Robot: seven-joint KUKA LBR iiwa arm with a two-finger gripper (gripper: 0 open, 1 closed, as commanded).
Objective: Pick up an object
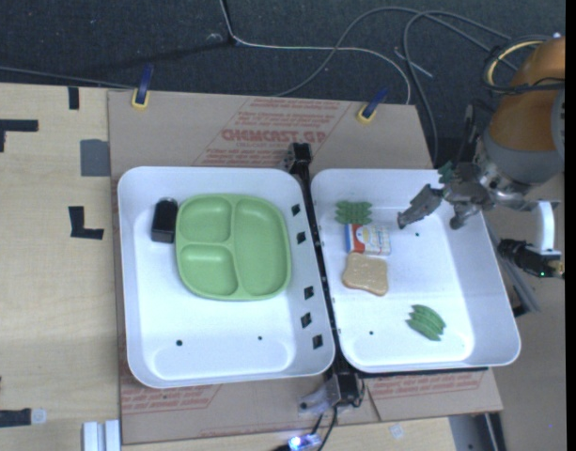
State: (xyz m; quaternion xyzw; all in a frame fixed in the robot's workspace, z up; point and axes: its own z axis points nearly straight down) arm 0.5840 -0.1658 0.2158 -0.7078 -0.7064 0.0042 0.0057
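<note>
A cardboard sheet (269, 130) on the wooden bench (43, 252) carries both bins; the tool (436, 209) hangs spread, holding nothing.

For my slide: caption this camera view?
Open gripper above right bin holding toast; green plate in left bin.

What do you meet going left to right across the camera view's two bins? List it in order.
Black block → green divided plate → toast slice → green pod toy → gripper.
</note>
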